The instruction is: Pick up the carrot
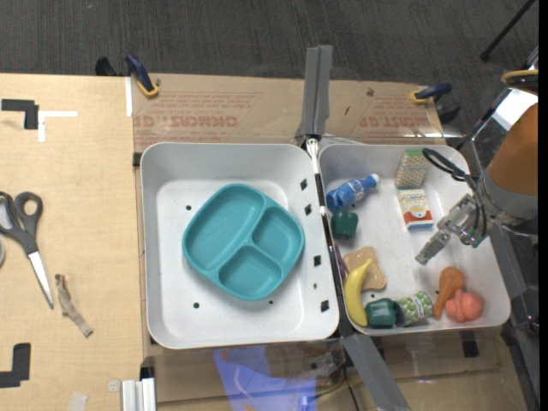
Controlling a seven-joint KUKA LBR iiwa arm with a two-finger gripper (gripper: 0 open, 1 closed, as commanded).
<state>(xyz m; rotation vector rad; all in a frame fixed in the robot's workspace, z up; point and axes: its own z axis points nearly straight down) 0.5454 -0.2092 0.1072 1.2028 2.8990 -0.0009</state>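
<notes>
Two bins on the bench, and only the right bin (385, 229) worth caring about: carrot (448, 287) down near its front right corner, lying roughly lengthwise toward the front wall, fat end up in the view, thin end down. Pressed right up against a pink lumpy toy (467, 306) on one side, with a little green-labelled can (416, 306) just beside the tip on the other. Gripper (431, 251) hovering just up and left of the carrot over bare bin floor, tilted, carrying nothing as far as visible. Honestly can't tell if open or closed from this angle. So, tips for the grab: first slide over until centred on the carrot's fat upper half, away from the crowded tip. Then turn the wrist to close across the narrow width, not along the length. Worth lining up the squeeze to miss the pink toy too. Probably the biggest risk here: dragging both up, or just knocking the carrot aside. Go straight down, low enough to get around the middle rather than pinching the very top. Easy to squirt out otherwise, being smooth and tapered by the look of it. Close gently, lift slow, check for orange before moving off. No need to go anywhere near the banana (355, 285) or the bread slice (366, 264), both well apart to the left.
</notes>
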